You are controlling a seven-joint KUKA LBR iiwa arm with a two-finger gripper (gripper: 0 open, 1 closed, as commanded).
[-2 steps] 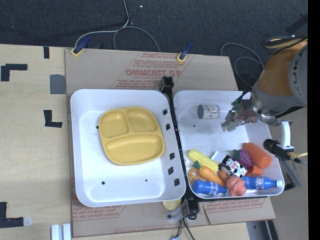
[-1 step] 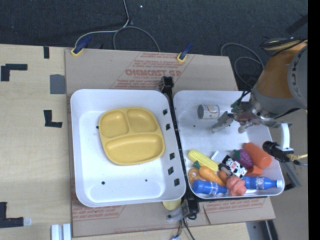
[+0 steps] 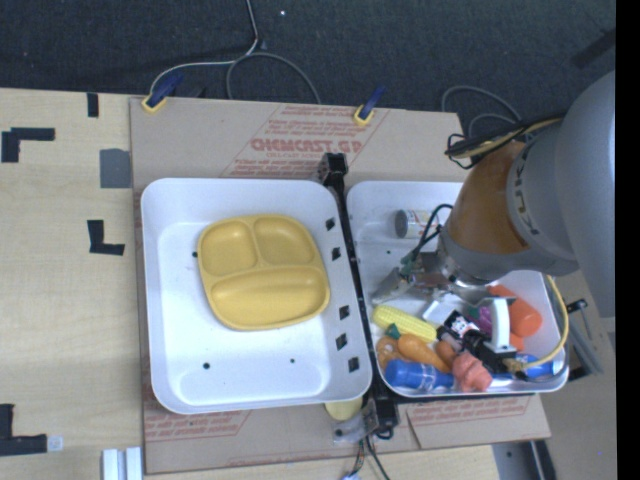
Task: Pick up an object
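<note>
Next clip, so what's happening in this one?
A grey robot arm with an orange band reaches in from the right, over the right bin, which holds a pile of small toys such as a corn cob, a blue bottle and an orange piece. Its end effector sits low over that pile, but nothing can be seen held. The left bin holds a yellow divided plate, untouched.

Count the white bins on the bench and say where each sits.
2. The left bin holds a yellow divided plate; the right bin holds the cluttered toys.
</note>
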